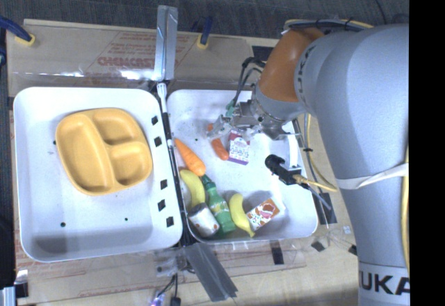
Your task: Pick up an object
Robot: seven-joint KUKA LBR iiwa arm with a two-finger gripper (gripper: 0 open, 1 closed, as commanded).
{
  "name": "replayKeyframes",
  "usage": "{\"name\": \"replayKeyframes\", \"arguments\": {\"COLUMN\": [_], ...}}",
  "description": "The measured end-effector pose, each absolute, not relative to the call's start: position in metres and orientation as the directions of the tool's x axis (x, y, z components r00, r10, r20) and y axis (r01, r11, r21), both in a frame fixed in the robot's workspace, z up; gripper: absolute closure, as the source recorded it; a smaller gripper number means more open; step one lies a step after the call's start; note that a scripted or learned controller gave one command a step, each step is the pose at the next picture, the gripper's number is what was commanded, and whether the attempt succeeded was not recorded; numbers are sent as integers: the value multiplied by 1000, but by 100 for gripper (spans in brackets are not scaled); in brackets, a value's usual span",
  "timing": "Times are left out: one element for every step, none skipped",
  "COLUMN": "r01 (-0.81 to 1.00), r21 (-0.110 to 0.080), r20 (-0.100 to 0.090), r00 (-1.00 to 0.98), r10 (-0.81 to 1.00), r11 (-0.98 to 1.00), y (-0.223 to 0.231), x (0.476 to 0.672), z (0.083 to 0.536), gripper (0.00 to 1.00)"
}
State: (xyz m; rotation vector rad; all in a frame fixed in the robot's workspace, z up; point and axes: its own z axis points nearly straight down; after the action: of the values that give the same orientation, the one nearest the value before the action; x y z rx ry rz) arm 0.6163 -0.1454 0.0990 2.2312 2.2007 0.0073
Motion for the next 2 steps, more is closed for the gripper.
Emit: {"name": "replayKeyframes", "arguments": {"r01": [1000,1000], "r21": [13,13], "r20": [-4,-4], "r00": [10,10], "r10": [1000,1000], "r11": [-9,-10], "y": [-145,-145], "x": [618,618], "z": [111,111], "gripper": [100,0]}}
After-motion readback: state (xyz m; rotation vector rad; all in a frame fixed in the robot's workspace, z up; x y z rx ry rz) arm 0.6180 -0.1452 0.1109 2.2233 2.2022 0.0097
